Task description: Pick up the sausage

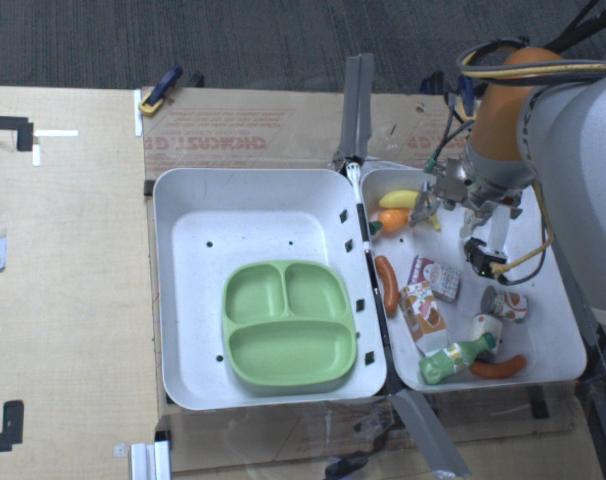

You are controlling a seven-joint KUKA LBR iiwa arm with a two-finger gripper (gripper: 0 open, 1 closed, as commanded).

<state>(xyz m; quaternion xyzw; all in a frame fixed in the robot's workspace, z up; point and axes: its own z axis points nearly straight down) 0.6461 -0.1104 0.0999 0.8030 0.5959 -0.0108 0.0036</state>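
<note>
Camera view: sausage (387, 283) lies against the right bin's (558, 353) left wall; likely light, smooth, slightly slippery toy, best pinched mid-length across its width. End effector (463, 205) hovers well apart, state unclear.

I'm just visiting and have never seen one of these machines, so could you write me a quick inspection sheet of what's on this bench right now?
Surface: two white bins side by side, left bin and right bin, on a bench.
Job's things: sausage lies in the right bin along its left wall, untouched.
Clutter: green divided plate in the left bin; banana, orange, snack packets, green bottle, small can and another red sausage-like piece in the right bin.
Gripper: gripper is over the right bin's far end; fingers unclear.
Cables: yellow and black cables hang by the wrist.
Surroundings: cardboard, dark floor.
</note>
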